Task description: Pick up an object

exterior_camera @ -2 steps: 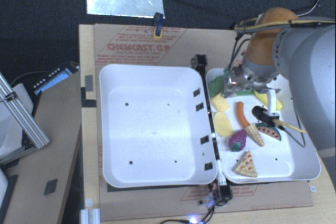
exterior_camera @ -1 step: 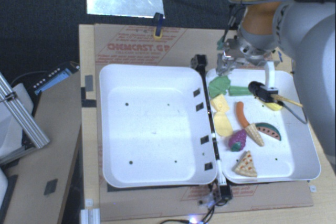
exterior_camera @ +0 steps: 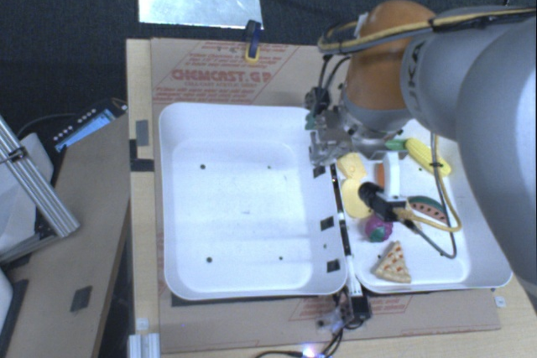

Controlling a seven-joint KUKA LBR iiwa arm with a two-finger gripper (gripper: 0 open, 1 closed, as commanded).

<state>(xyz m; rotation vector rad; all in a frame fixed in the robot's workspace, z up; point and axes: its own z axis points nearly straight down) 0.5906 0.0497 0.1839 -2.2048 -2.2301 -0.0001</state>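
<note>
My gripper (exterior_camera: pixel 325 145) hangs low over the far left corner of the right bin (exterior_camera: pixel 478 264), close to the wall it shares with the left bin (exterior_camera: pixel 243 205). The grey arm and its orange band cover the far part of the right bin. Just in front of the gripper lies a pale yellow piece (exterior_camera: pixel 352 172). Beside it are a small orange piece (exterior_camera: pixel 380 174) and a yellow corn cob (exterior_camera: pixel 426 155). Nearer the front lie a watermelon slice (exterior_camera: pixel 432 210), a purple grape bunch (exterior_camera: pixel 379 227) and a pizza slice (exterior_camera: pixel 392 264). Nothing shows in the gripper's hold.
Both bins rest on a cardboard sheet (exterior_camera: pixel 226 75) on the bench. A yellow and blue clip (exterior_camera: pixel 252 42) sits at the sheet's far edge. A silver rail (exterior_camera: pixel 33 189) stands off the bench at the left.
</note>
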